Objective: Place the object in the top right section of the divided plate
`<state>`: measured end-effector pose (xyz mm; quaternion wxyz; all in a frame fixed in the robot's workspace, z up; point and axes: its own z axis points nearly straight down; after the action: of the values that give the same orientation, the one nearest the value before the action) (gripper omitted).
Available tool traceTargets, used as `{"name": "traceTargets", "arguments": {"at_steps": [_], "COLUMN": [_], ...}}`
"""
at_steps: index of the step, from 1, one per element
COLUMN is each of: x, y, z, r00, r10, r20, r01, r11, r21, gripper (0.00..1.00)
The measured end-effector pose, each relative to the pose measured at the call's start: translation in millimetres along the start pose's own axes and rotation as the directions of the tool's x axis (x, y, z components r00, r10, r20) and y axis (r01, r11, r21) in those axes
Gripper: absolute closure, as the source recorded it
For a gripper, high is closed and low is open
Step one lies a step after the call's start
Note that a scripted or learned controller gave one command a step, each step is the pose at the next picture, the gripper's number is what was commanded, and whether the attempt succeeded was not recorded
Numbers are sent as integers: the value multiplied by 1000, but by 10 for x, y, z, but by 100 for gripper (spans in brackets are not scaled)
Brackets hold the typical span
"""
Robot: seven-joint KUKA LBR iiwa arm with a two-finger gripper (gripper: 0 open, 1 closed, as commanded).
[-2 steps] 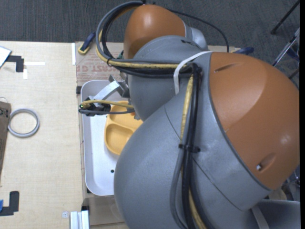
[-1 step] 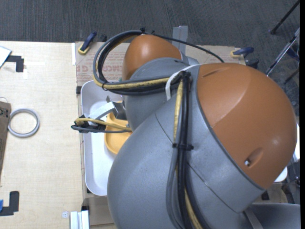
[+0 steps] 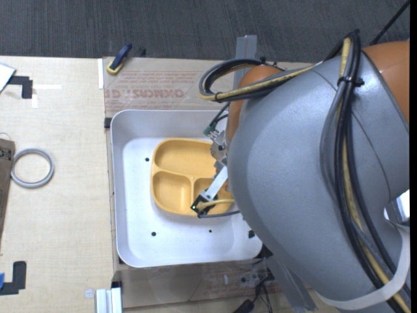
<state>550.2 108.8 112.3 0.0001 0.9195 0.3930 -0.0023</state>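
A: Divided plate [image 3: 174, 175]?

B: Yellow, lying flat in the white bin [image 3: 130, 201], centre of frame. Right part hidden under the grey arm [image 3: 313, 188].

A: Sections?

B: 3 in sight: 1 long along the top, 2 below.

A: Claw [image 3: 203, 205]?

B: Low at the plate's lower right edge, by the lower right section. Spread or pressed together: cannot tell.

A: Further out?

B: Black cable loop [image 3: 225, 77] just above the bin, upper centre. Brown cardboard [image 3: 156, 87] behind the bin's top edge, blue-and-yellow tool [image 3: 119, 57] at its upper left corner. Grey tape roll [image 3: 31, 168] on the desk [image 3: 65, 109], far left, well apart from the bin.
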Motion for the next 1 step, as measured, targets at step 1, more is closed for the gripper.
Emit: {"name": "traceTargets", "arguments": {"at_steps": [1], "x": [845], "y": [-335], "z": [106], "r00": [965], "r10": [-260], "r20": [20], "r01": [260], "r11": [966], "r21": [4], "gripper": [100]}}
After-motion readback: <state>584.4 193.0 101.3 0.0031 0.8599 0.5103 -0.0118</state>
